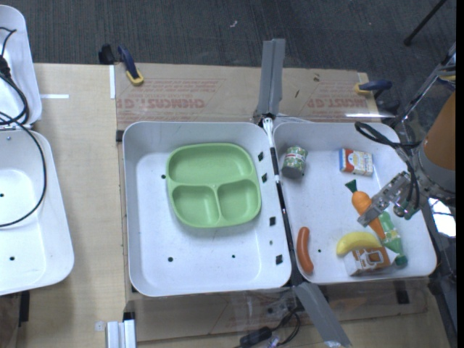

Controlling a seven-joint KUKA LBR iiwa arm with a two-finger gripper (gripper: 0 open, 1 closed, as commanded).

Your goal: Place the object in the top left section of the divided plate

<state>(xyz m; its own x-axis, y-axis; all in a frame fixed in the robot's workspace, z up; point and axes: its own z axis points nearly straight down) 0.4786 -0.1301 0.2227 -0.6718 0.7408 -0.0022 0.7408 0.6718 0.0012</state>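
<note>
Right of the green divided plate (pixel 214 185), the gripper (pixel 378 209) hovered over the carrot (pixel 362 203). Jaws' state: couldn't tell.

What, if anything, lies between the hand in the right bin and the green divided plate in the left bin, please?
Only the raised rims where the two bins meet cross that path. The hand hovers by the carrot in the right bin; the small can and the sausage sit off to either side. The plate itself carries nothing.

Green plate (pixel 213 185), orange carrot (pixel 362 203), yellow banana (pixel 354 243)
</note>
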